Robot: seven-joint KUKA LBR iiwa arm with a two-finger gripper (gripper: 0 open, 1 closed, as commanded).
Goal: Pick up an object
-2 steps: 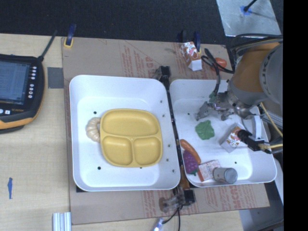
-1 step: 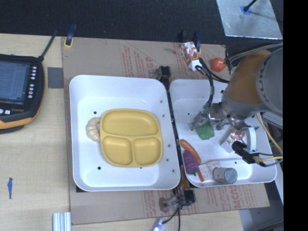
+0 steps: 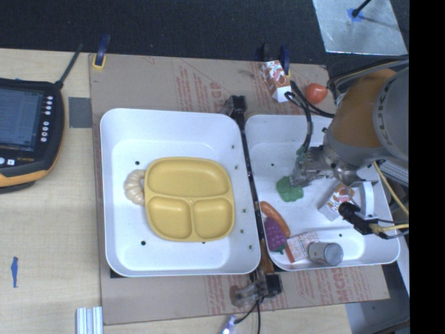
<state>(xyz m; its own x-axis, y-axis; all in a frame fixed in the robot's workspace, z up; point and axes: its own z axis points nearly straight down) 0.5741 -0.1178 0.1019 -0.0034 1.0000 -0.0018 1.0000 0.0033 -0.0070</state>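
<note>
Where the end effector point(image 3: 302, 177) meets a lumpy green toy point(image 3: 290, 189), grip state unclear, glossy yellow divided tray point(image 3: 189, 198)

The gripper point(image 3: 300, 177) hovers just above a green object point(image 3: 289, 189) in the right bin point(image 3: 271, 134).

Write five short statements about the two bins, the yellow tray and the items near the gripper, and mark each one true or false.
1. The yellow divided tray lies in the left bin. True.
2. The tray has five compartments. False: it has three, one long one and two smaller ones.
3. The gripper is over the right bin, just above the green object. True.
4. The small can lies beside the tray in the left bin. False: it lies near the front edge of the right bin.
5. A purple item lies in the right bin near the wall shared with the left bin. True.
</note>
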